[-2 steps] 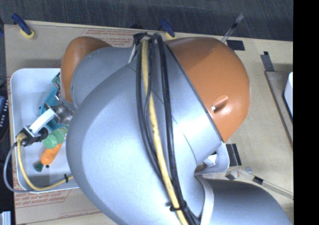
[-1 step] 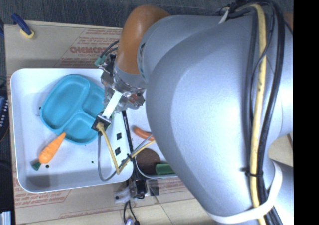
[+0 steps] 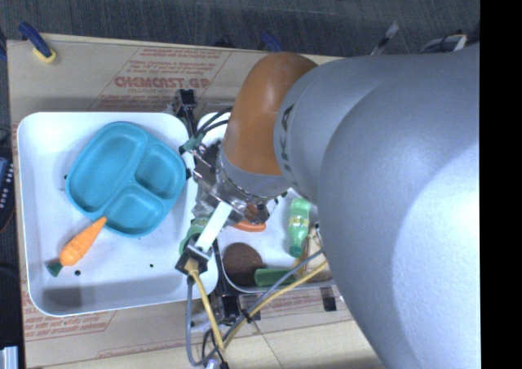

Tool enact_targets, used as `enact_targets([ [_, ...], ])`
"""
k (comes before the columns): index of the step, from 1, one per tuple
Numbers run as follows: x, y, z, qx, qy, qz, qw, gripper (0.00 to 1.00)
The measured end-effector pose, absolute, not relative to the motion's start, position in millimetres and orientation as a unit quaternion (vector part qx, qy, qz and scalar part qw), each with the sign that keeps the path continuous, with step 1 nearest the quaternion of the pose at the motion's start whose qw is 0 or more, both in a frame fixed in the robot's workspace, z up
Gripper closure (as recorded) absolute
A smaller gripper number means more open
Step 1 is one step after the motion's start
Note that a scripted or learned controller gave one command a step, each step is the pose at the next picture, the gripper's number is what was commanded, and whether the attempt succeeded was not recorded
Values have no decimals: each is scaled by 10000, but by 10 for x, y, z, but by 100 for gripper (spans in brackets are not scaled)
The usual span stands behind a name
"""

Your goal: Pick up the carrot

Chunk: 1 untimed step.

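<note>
The carrot (image 3: 81,242), orange with a small green top, lies in the left bin (image 3: 33,196) near its front left. Its tip touches the lower edge of a blue divided plate (image 3: 126,177). My gripper (image 3: 254,214) hangs over the right bin, under the orange band and grey wrist, far to the right of the carrot. The wrist covers most of it. A small orange-red piece (image 3: 249,227) shows just below it; I cannot tell whether the two touch.
In the right bin lie a pale green bottle (image 3: 298,225), a brown round object (image 3: 242,260) and a green stick-like piece (image 3: 273,277). Cables (image 3: 214,310) trail down from the wrist across the front edge. The big grey arm covers the bench's right side.
</note>
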<state>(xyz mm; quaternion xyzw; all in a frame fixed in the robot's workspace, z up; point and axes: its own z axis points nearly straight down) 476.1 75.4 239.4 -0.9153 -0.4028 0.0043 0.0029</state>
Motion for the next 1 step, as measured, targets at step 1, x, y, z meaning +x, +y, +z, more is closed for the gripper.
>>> enact_targets([
  [1,4760,758,2384,-9151,-4033,52,33,0],
])
